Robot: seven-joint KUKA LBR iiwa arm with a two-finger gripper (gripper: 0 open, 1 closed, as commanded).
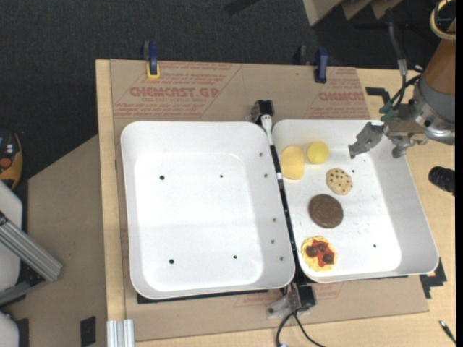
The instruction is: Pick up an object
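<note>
We see a big brown board (217, 85) lying under everything. It has red writing on it. Above the right bin we can read "CHEMCAST" twice, once near the left blue clamp (151, 58) and once near the right blue clamp (321, 64). The smaller red words are too tiny for us to read.

Next come the two white bins. The right bin (391, 215) is our landmark. The left bin (195, 201) sits just beside it, on its left, and the two nearly touch along a dark strip.

The robot arm (440, 85) comes in over the top right corner of the right bin. Its gripper (382, 142) hangs over the top edge of that bin. We see two fingers spread apart, with nothing between them. One grey finger (364, 140) points down and left toward the food.

All the food lies in the left half of the right bin. A pale yellow lump (292, 163) sits near the bin's left wall. A round yellow ball (317, 152) is just beside it. Below the ball is a cookie with dark spots (339, 181). Below that is a round brown disc (326, 211). Near the bin's bottom edge is a yellow tart with red berries (319, 254).
</note>
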